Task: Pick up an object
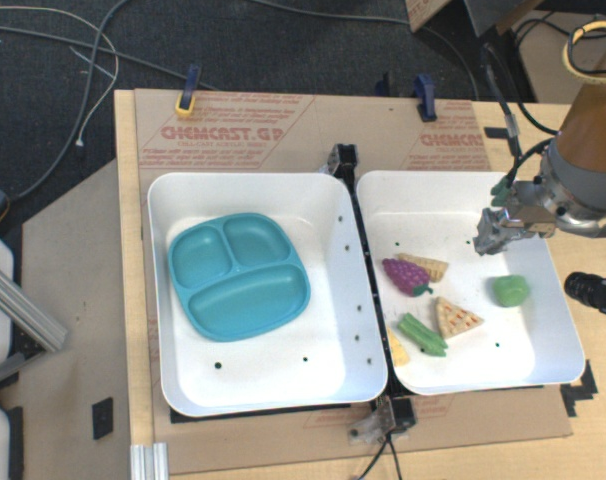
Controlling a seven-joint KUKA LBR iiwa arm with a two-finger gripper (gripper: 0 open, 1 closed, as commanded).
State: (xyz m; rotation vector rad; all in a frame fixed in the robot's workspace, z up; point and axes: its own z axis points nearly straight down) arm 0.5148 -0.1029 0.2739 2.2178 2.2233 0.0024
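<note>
Nothing is held yet: gripper [490, 236] is hovered in right bin [553, 368], approach step; finger state can't be told. Descent onto green ball [511, 290] likely needed nxt.

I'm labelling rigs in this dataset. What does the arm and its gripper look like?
The arm is grey with a wide orange band above the wrist. Dark cables run along it from the bench's far side. The gripper is a small grey metal piece with dark parts.
</note>
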